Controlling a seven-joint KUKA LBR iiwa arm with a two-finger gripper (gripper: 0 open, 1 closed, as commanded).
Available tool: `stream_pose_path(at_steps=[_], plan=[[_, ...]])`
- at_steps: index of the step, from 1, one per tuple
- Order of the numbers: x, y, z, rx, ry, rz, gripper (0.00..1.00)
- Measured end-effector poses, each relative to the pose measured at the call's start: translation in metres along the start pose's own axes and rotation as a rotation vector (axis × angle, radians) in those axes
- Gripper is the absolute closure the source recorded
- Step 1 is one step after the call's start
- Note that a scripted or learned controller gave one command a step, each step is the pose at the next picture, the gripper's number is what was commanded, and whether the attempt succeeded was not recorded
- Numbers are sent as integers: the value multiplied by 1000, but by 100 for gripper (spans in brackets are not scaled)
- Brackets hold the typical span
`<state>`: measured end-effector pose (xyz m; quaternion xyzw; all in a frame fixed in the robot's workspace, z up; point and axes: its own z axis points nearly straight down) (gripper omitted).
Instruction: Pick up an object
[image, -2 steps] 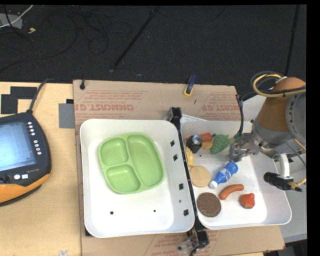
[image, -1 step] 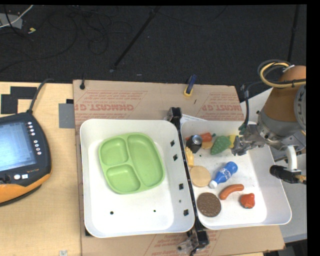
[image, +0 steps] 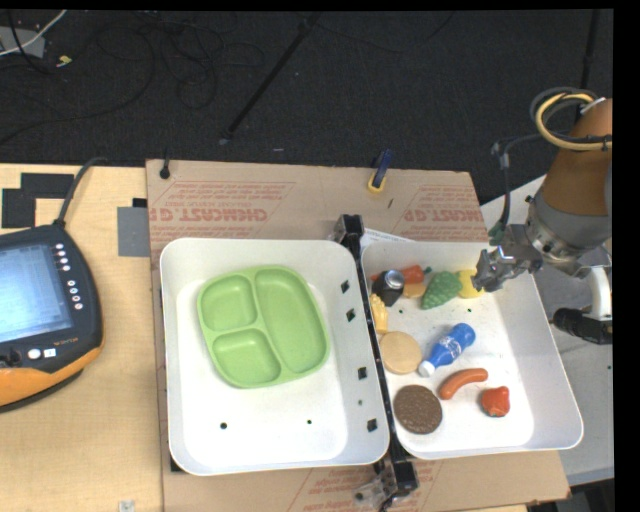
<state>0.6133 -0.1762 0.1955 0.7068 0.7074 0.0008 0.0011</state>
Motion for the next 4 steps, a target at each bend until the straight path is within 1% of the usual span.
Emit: stream_pose_path(at_steps=[1,2,3,4], plan=[[-2,0,-34,0,0,0,100],[46,-17,-44,6,3,-1,100],[100,-29,-32,8,3,-2,100],[148,-52,-42,7,3,-3,100]])
